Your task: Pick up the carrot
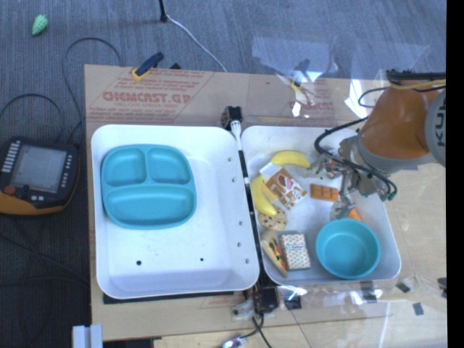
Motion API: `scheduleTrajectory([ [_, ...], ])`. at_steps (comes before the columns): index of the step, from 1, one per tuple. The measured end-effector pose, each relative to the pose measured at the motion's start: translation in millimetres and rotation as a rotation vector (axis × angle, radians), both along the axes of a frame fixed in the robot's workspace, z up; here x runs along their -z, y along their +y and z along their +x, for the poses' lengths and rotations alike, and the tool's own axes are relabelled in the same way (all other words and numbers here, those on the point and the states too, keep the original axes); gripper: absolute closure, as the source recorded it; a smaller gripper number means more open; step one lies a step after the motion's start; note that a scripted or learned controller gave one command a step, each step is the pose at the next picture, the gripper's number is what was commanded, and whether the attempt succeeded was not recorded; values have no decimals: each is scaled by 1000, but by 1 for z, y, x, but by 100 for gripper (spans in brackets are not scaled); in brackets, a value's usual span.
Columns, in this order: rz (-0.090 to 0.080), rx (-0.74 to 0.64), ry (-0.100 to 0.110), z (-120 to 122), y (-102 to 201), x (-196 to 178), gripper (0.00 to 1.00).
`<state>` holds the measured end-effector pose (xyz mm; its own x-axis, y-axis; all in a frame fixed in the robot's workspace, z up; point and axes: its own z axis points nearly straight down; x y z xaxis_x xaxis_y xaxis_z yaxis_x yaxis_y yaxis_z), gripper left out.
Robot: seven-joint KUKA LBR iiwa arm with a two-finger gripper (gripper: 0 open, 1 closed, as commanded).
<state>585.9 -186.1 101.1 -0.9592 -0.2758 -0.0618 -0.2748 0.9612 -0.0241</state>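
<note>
In the right bin, a small orange carrot peeks out just above the rim of a blue bowl. Most of the carrot is hidden under the gripper. My gripper hangs from the grey and orange arm and points down right over the carrot, touching or nearly touching it. Nothing shows lifted off the bin floor.
Left of the gripper lie an orange-brown wafer, a snack packet, two bananas and a small box. The left bin holds a blue divided plate. A pendant sits off the bench at left.
</note>
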Motion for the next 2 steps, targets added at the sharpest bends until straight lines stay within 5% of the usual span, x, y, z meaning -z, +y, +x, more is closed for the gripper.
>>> scheduleTrajectory([
  [1, -16, 6, -59, -19, -8, -15, 0],
  [2, -1, 20, 3, 0, -12, 0, 0],
])
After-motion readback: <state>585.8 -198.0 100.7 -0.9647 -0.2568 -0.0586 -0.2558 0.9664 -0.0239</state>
